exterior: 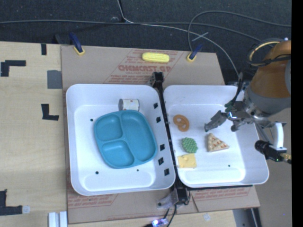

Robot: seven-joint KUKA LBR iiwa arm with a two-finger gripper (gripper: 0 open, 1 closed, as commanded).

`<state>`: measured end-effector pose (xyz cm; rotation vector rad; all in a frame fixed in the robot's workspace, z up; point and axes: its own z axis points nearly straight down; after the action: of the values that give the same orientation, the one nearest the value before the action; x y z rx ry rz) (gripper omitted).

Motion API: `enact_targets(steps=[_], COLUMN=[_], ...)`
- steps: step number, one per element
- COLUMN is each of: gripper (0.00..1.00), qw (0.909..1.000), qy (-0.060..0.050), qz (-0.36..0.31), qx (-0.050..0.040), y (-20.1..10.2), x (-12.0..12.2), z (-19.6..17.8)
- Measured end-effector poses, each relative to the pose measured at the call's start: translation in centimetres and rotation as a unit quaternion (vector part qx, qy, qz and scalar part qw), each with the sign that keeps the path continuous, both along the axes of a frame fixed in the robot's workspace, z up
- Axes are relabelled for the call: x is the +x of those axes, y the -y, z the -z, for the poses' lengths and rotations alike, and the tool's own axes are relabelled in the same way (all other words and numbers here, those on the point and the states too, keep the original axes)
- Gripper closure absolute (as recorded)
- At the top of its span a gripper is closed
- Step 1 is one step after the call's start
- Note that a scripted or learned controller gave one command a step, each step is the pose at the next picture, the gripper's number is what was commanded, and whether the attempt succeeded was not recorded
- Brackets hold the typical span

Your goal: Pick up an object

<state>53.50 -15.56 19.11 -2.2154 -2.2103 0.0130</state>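
White plastic, the right bin (236, 174) serves as my landmark. Item one: pizza slice (217, 143), toy, tan crust with red topping, lying flat near the bin's middle, just below my fingers (222, 122). Item two: pretzel (181, 122), brown, toward the bin's left wall. Item three: green knobbly piece (190, 144), below the pretzel. Item four: yellow cheese-like block (187, 161), nearest the bin's lower left corner. My fingers: spread apart, gripping nothing, hovering above the bin floor between pretzel and pizza slice. Handling estimate for the pizza slice: probably light, stiff moulded plastic, smooth and a little slippery, not fragile. It lies low, so I would judge the best hold is across its two straight sides near the wide crust end, fingers pressed down close to the bin floor to avoid skating over it.
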Motion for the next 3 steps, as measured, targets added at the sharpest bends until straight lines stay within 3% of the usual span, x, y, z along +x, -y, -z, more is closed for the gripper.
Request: enact_targets(steps=[1,2,3], gripper=[0.00,0.00,0.00], qw=[1.0000,1.0000,0.9999], qy=[0.006,0.004,0.012], qz=[-0.002,-0.002,-0.001], qx=[-0.0011,-0.0010,-0.0058], y=[0.0,-0.3,0.0], x=[0.3,0.3,0.6], z=[-0.7,5.7,10.3])
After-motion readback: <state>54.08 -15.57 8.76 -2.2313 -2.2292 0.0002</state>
